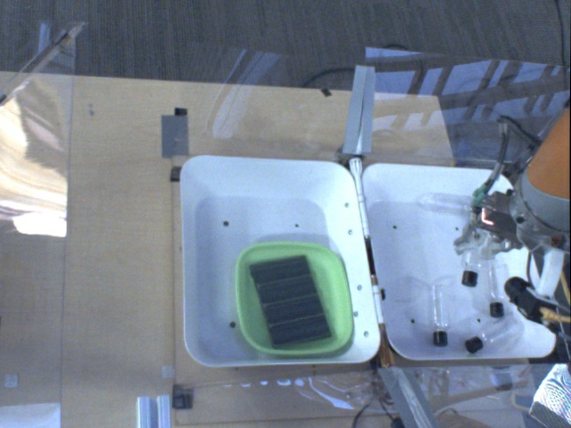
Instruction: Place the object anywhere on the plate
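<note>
On the wooden surface (107, 266) we see two white bins sitting side by side, touching along their middle edges. We look at the left bin (268, 185) first. It holds a green plate (245, 288) near its front, and the plate has raised sides. On the plate lies a dark ridged block (289, 300), flat and turned a little so its long side runs at a slant. The block sits well inside the plate and fills much of its middle. Next we look at the right bin (401, 212). Inside it we see a few clear tubes with black caps, and they are hard to make out against the white floor. One clear tube (438, 315) lies near the front of this bin, and another tube (486, 339) lies close by in the front right corner. One more tube (471, 267) is just below the arm's tip. The arm (546, 181) comes in from the right side, grey with an orange part near the edge. Its claw (482, 239) hangs over the back right part of the right bin, well apart from the green plate. We cannot tell if the claw is wide or narrow, because the tip is small and blurry against the clear tubes under it.
</note>
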`<state>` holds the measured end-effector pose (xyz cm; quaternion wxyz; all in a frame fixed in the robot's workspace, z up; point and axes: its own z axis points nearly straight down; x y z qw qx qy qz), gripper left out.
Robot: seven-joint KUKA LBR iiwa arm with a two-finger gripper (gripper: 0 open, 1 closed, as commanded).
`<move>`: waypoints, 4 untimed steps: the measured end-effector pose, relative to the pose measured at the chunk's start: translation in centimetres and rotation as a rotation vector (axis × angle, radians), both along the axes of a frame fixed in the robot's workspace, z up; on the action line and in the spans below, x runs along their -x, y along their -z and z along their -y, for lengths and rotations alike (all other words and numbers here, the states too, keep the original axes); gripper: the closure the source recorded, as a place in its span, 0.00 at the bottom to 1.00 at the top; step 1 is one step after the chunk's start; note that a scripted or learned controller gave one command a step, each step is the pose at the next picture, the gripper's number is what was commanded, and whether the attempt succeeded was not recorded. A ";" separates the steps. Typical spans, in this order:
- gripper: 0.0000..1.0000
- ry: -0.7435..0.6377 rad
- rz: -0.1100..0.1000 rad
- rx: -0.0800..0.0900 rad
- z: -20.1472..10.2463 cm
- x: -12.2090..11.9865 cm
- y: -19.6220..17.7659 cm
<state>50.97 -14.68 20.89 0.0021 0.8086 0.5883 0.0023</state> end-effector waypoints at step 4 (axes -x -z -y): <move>1.00 -0.527 -0.002 0.001 -22.2 0.6 2.2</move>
